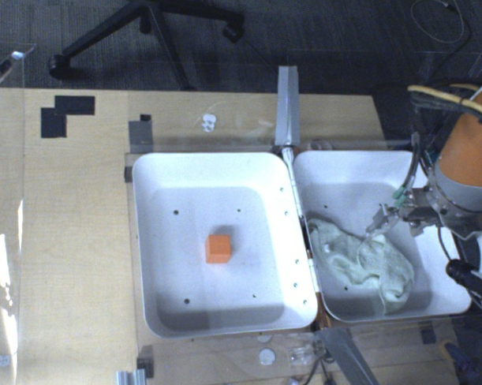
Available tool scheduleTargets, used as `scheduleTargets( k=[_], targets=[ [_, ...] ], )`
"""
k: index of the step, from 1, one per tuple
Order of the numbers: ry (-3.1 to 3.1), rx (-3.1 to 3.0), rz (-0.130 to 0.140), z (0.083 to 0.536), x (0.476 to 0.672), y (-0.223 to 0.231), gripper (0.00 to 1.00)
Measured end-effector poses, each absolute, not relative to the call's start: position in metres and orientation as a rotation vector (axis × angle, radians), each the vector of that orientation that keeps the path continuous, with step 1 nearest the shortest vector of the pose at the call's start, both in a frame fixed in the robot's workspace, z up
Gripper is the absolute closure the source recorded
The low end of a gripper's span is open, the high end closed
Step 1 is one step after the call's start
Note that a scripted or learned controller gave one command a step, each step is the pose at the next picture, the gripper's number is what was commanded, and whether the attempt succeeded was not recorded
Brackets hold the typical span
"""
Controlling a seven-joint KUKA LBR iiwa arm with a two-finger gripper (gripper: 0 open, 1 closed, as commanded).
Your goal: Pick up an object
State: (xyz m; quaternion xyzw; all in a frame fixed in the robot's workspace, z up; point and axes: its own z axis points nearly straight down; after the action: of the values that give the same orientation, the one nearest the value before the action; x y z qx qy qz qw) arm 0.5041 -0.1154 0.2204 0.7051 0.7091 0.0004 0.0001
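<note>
Orange first: spotting a small cube point(218, 248) sitting alone near the middle of the left bin point(170, 190), well apart from anything else. Also seeing a crumpled whitish cloth point(362, 262) bunching up in the lower part of the right bin point(343, 176). Guessing the cloth is the target, seeing as the gripper point(382, 221) is hanging right at its upper edge, maybe touching it, with the arm point(461, 164) reaching in from the right. Not managing to tell whether the gripper is spread or pinched together, too small and blurry from this angle, so not claiming it's holding anything.

Worrying mostly about a bad grab: catching just one thin fold at the edge and having it slide out on the lift. Also thinking about the cloth dragging over the bin wall, or the tip pressing into the bin floor under that thin layer.

Noticing a pale wood table point(69, 233) carrying both bins, with black tape marks point(64, 113) near its far left corner. Spotting dark carpet point(338, 26) beyond and a black chair base point(148, 25) poking in at the top.
</note>
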Motion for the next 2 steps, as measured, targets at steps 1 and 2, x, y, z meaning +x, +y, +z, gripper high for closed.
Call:
scheduleTargets(
  k=[1, 2],
  targets=[
    [2.368, 2.051, 0.009, 0.097, 0.516, -0.126, 0.00],
    [2.370, 2.048, 0.012, 0.107, 0.517, -0.125, 1.00]
  ],
)
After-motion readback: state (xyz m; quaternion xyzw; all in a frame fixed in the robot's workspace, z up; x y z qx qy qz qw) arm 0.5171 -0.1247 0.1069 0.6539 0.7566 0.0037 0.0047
